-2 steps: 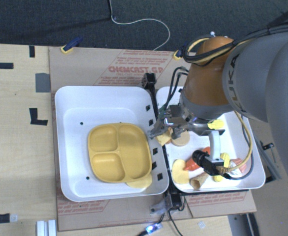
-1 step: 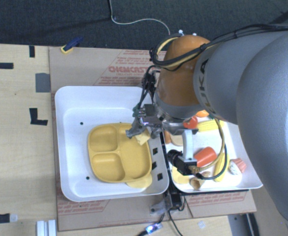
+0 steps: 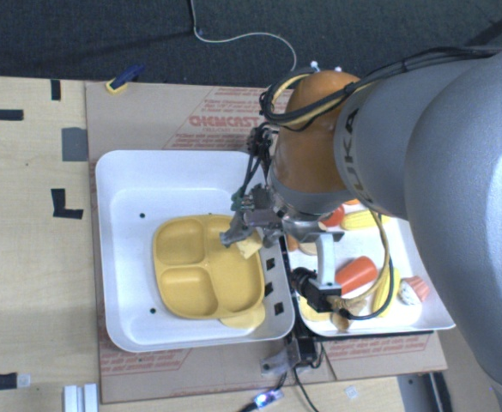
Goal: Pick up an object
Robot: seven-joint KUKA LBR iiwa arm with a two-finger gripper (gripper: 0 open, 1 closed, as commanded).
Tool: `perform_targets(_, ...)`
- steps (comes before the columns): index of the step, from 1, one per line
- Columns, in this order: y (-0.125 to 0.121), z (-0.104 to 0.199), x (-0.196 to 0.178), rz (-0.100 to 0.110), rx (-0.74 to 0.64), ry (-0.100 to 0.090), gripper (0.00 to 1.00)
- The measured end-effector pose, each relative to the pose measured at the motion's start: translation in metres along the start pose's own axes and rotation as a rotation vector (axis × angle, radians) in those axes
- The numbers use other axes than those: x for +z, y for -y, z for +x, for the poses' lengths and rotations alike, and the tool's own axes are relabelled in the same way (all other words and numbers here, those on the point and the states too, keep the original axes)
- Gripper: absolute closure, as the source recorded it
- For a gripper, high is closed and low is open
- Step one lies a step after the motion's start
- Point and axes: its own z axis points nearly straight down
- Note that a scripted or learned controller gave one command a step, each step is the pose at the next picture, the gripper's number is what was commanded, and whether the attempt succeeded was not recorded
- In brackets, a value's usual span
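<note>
My gripper [image 3: 238, 234] hangs over the right edge of the left bin [image 3: 117, 178], finger state I cannot tell, with the yellow divided tray [image 3: 201, 269] lying just left and below.

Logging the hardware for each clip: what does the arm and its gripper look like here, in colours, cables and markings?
The arm is bulky, rounded and grey, with a glossy orange band above the wrist. Dark lettering runs along the grey shell beside the band, partly cut off. Yellow and black cables loop over the orange section and down past the wrist. The gripper is a small dark metal assembly with thin linkages.
</note>
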Motion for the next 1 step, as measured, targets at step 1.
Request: perform_targets(1, 0.0115, -0.0019, -0.0022, 0.000, 0.001, 0.000, 1.00)
